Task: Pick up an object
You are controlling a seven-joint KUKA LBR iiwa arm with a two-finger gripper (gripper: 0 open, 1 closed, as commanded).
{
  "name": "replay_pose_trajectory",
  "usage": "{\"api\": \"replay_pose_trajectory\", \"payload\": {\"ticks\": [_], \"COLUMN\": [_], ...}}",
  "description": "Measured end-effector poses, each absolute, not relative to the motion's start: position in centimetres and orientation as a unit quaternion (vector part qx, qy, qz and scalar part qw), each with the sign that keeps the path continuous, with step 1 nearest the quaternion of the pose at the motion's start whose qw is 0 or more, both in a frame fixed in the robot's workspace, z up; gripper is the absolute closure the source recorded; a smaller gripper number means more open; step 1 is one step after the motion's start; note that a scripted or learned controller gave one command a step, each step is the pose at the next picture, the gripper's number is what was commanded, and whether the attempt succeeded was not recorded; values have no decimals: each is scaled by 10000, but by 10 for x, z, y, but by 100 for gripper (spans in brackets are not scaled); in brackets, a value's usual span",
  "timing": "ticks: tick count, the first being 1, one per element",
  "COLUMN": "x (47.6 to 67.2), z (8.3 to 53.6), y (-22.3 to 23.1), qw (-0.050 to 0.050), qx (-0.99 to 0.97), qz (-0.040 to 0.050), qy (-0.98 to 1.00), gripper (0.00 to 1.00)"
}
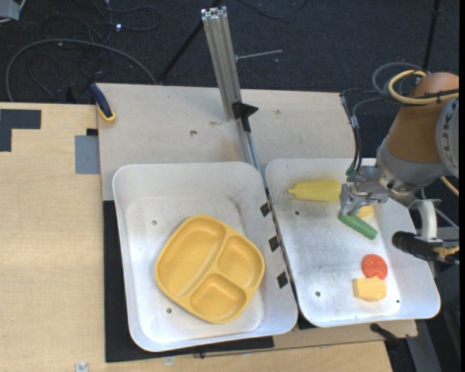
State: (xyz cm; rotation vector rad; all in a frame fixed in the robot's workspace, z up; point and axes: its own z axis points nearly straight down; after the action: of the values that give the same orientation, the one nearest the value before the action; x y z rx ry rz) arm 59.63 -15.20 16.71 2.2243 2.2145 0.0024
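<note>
In the right bin (325, 304) lie a yellow corn-like piece (315, 191) at the back, a green stick (358, 225) in the middle right, a red round piece (374, 266) and a yellow block (370, 289) toward the front right. My gripper (355, 206) hangs low over the bin's right side, just right of the yellow piece and directly above the green stick's upper end. Its dark body hides the fingertips, and whether it touches the green stick I cannot tell.
The left bin (136, 208) holds a yellow divided plate (209, 267). A metal post (223, 60) rises behind the bins. The arm's orange band (418, 122) and cables crowd the right bin's right edge. A wooden bench top lies to the left.
</note>
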Motion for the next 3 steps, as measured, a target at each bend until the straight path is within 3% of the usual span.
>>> {"api": "replay_pose_trajectory", "payload": {"ticks": [2,3], "x": [598,603], "z": [271,272], "y": [-162,-111], "qw": [13,-16], "qx": [7069,7055], "qz": [6,0], "qy": [7073,7087], "gripper": [100,100]}}
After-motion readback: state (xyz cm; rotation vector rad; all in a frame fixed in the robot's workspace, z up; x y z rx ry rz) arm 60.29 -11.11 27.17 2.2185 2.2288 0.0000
